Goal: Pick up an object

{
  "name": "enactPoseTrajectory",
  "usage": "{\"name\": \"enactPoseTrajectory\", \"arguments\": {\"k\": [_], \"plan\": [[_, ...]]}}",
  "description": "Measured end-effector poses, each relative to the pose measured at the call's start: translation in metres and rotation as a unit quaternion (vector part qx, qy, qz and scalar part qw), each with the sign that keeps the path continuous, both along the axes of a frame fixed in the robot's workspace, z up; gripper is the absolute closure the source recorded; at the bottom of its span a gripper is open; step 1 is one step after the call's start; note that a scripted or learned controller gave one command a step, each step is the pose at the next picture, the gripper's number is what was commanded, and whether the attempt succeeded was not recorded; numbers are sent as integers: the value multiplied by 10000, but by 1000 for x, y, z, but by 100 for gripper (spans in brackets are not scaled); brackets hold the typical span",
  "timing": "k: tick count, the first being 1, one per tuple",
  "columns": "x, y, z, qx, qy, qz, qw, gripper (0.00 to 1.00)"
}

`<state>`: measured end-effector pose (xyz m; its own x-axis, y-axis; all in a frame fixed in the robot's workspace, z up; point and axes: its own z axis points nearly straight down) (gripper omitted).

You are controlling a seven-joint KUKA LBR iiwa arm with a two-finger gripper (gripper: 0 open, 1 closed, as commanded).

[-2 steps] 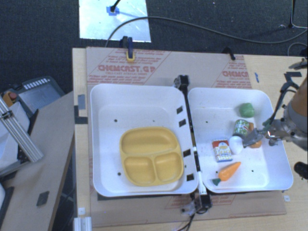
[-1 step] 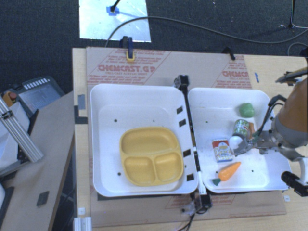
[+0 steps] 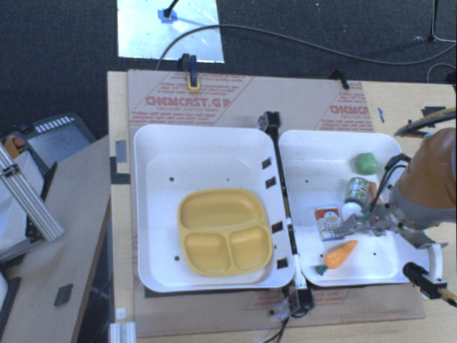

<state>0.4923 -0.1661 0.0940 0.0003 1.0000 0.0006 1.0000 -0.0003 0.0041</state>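
Note:
My gripper point(image 3: 350, 225) reaches in from the right, low over the right bin point(image 3: 307, 156). Its tip sits between a white egg-shaped object point(image 3: 350, 209) and a toy carrot point(image 3: 340, 254), right beside a red and white packet point(image 3: 327, 221). A green can point(image 3: 358, 189) stands just behind the white object, and a green round object point(image 3: 366, 163) lies farther back. Nothing is visibly held. The arm's grey and orange wrist point(image 3: 428, 184) covers the bin's right edge.
The left bin point(image 3: 164, 156) holds a yellow divided plate point(image 3: 225, 231). A black divider strip point(image 3: 278, 191) runs between the bins. Cables point(image 3: 285, 38) cross the dark floor behind the bench, and a grey table point(image 3: 50, 206) stands at the left.

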Motion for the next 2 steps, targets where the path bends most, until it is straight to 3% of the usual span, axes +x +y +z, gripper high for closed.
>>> {"name": "enactPoseTrajectory", "arguments": {"k": [1,2], "plan": [[2,1,14,6,-20,14,10000,100],[-2,4,74,-14,-15,20,10000,100]]}}
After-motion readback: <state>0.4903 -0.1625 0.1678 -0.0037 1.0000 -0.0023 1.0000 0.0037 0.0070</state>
